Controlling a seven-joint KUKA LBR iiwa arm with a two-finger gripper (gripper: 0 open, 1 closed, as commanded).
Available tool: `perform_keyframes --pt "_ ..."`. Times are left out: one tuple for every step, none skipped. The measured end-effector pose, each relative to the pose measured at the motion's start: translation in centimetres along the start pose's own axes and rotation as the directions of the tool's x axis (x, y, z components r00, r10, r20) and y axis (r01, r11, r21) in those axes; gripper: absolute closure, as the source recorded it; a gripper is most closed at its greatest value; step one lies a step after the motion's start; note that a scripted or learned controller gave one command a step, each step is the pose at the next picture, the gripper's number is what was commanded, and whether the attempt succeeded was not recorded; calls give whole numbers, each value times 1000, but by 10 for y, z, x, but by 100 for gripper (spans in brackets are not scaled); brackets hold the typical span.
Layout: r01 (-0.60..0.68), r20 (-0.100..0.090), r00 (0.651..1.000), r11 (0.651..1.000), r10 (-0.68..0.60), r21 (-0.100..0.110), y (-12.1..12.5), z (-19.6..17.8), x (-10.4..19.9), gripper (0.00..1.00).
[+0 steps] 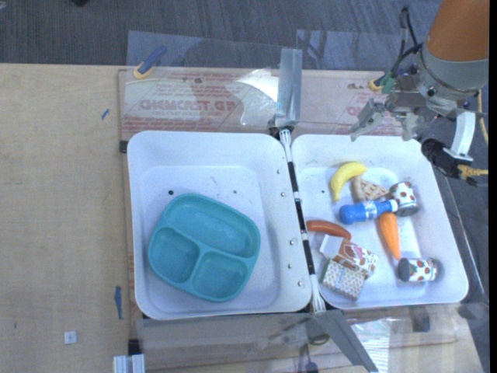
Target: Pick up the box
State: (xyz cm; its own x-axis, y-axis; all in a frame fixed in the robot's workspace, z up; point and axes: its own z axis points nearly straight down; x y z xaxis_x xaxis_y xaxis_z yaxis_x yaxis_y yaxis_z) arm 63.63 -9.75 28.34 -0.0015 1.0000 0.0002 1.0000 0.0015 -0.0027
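On the left, the tabletop (pixel 54 208) is bare wood. Next comes the left bin (pixel 147 150). A blue plate (pixel 203 245) with three parts lies flat in it.

Then comes the right bin (pixel 446 278), which is full of toys. Near its left wall is a red sausage (pixel 328 228). Just below the sausage is the box (pixel 349 268). It is small, with pictures on it, and it lies tilted in the near left corner of this bin. It touches the sausage or is just beside it; I cannot tell which. Higher up is a yellow banana (pixel 345 177), with a blue bottle (pixel 363 210) below it. To the right of those is an orange carrot (pixel 390 235). A spotted cup (pixel 418 270) lies near the carrot's low end.

The end effector (pixel 388 119) hangs over the far edge of the right bin, well apart from the box. Its two fingers look spread apart, and nothing is between them.

I think the job is only at its start. The arm is not yet over the box. Next, I think it has to move toward the near left corner of the bin, stop above the box, and go down with its fingers wide. The sausage is very close, so the fingers may bump it. The box is tilted too, so it may slip.
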Motion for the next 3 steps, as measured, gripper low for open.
perform_keyframes --pt "121 0 993 993 -121 -2 -56 132 -39 0" --pt "120 -1 993 993 -120 -1 -21 178 -85 0" --pt "40 2 999 999 -40 -5 32 125 -126 0"
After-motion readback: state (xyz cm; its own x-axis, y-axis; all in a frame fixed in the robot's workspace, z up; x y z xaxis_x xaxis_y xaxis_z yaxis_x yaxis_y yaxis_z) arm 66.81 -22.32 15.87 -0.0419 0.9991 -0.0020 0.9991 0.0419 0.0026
